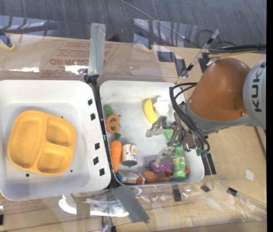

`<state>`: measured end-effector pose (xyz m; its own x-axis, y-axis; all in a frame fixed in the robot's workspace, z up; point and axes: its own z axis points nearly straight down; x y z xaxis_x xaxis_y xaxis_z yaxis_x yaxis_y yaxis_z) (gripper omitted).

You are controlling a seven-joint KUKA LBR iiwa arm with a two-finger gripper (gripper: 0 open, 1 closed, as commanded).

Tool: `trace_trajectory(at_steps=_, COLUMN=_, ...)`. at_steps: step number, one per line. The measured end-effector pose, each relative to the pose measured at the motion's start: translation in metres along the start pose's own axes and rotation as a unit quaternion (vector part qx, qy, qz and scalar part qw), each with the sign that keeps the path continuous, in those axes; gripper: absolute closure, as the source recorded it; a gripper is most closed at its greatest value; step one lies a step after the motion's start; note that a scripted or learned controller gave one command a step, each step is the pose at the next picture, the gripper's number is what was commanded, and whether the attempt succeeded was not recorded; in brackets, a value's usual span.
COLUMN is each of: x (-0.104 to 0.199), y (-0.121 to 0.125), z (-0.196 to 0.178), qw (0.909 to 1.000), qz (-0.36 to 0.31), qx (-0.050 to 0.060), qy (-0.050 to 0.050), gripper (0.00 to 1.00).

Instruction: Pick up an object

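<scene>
Toy food fills the right-hand bin [127, 88]: a banana [149, 110] toward its upper middle, a pretzel-like ring [112, 123] and carrot [116, 151] along its left wall, a small can [129, 154] at centre, and purple grapes [161, 166] beside a green bottle [178, 163] in the lower right corner. The gripper [165, 141] hangs over that corner, its metal fingers [157, 128] spread apart with nothing visibly between them.

The lower right pieces lie packed and touching, so I judge a descent there could nudge the grapes or bottle sideways, or pinch two things together and lose both. The bin's right wall is close, and a finger might catch it.

The orange-banded wrist [219, 93] covers the bin's right side, hiding whatever lies beneath. Items along the bottom edge are too jumbled to name. The yellow divided plate [40, 142] sits alone in the left bin [1, 129], well apart.
</scene>
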<state>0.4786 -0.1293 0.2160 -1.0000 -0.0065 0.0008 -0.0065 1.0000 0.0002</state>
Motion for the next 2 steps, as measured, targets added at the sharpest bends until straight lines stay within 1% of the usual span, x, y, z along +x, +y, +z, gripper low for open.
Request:
trace_trajectory(at_steps=1, x=-0.095, y=0.006, z=0.054, qw=0.9998, qz=0.022, qx=-0.001, qy=0.001, gripper=0.0)
trace_trajectory(at_steps=2, x=-0.085, y=-0.041, z=0.125, qw=0.9981, qz=-0.062, qx=-0.001, qy=0.001, gripper=0.0)
